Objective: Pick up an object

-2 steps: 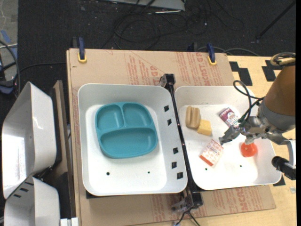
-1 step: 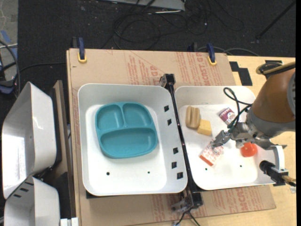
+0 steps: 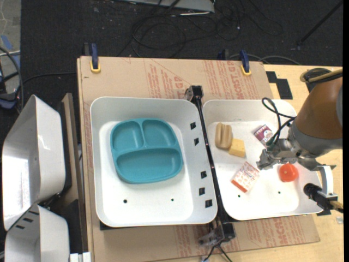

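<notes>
Objects for picking lie in the right bin [image 3: 256, 214]. Nearest me, toward its front, sits a red-and-white packet [image 3: 245, 177], and just right of it an orange-red ball [image 3: 288, 172]. My claw [image 3: 268, 160] hangs low between those two, close beside the ball's upper left, and from this slant I cannot tell whether it has closed or not; nothing visibly sits in it. Farther back are a yellow block [image 3: 238, 148] touching a tan bread-like piece [image 3: 223, 135], and a small dark-red wrapper [image 3: 263, 132] near the arm's cable. The left bin [image 3: 103, 146] carries a teal divided plate [image 3: 146, 149], well apart from the claw.

I judge this the approach-and-grasp step, with no lift begun. The next move, as I read it, calls for centring over one item, probably the ball, then closing and rising straight; the ball could roll away from a glancing touch.
</notes>
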Available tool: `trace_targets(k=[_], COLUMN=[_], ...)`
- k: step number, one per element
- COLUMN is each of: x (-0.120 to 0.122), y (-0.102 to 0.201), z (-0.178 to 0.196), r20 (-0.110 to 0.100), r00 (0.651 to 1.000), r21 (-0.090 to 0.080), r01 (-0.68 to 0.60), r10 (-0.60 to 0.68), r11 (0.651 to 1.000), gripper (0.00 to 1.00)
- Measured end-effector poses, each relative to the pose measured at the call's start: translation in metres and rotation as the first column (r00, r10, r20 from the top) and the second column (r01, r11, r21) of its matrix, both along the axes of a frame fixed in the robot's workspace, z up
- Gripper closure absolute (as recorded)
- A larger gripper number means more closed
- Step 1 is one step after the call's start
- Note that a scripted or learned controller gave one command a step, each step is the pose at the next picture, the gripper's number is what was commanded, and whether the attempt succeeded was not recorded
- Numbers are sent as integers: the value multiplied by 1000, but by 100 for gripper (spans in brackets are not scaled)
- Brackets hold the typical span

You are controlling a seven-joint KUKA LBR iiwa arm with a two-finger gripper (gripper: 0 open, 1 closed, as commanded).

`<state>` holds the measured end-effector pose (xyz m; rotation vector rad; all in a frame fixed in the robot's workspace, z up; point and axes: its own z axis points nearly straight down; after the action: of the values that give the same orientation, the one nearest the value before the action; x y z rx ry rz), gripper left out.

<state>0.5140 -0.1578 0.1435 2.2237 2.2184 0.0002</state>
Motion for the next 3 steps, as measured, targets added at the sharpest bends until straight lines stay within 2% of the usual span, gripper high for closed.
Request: trace_targets(k=[1, 2, 3], x=[7, 8, 16], y=[3, 3, 57], z=[62, 100, 108], r20=[6, 4, 2], r00=[1000, 1000, 1000], r21=[-2, -2, 1], r01=[-6, -6, -11], r10=[6, 6, 11], r11=[1000, 1000, 1000], gripper=[100, 100, 100])
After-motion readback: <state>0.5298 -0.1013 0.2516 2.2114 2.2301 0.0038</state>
